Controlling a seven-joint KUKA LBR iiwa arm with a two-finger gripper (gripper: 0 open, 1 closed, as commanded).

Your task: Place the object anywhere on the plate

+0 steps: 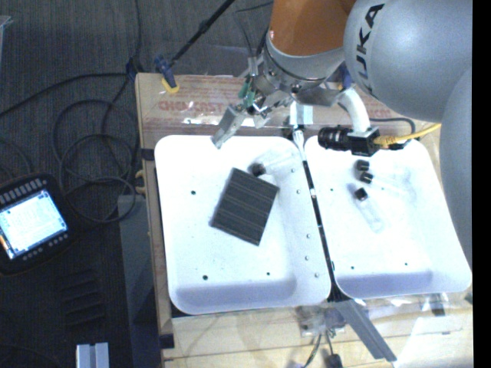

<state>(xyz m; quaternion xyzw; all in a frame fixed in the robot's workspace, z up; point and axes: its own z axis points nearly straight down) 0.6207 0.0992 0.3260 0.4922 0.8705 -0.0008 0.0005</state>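
The grey arm with the orange band reaches in from the upper right, and its gripper (244, 118) hangs over the far rim of the left shallow white bin (184, 282). One pale metal finger (227, 127) slants down and to the left, its tip just above the bin's edge; the other finger is lost in the clutter of the wrist, so I cannot tell how far the gripper is spread. Nothing is visible between the fingers.

A dark grey ribbed rectangular plate (245, 205) lies tilted in the middle of the left bin. A small dark and pale object (258, 168) lies just beyond the plate's far corner. In the right white bin (399, 274) lie small black pieces (362, 175) and a clear plastic item (374, 219). Both bins sit side by side on the wooden counter (192, 106).
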